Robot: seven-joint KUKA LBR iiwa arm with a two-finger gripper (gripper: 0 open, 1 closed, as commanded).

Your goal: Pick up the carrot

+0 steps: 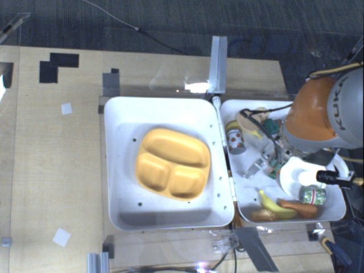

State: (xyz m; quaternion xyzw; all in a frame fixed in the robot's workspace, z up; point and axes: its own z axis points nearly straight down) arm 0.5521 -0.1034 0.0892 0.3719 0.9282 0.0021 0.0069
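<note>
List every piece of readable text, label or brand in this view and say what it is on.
"KU": dark letters on the grey arm casing at the right edge, cut off by the frame.
Small can in the right bin: printed label, too blurred to read.
Green and white can near the carrot: patterned label, no legible words.
Yellow divided tray in the left bin: no text.

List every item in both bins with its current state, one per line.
yellow tray: upside up, lying in the left bin, compartments bare.
carrot: lying flat at the right bin's near edge, not gripped.
banana: lying flat, touching the carrot.
small can: lying by the right bin's left wall.
green can: on its side beside the carrot.
gripper: low inside the right bin, away from the carrot.
</note>
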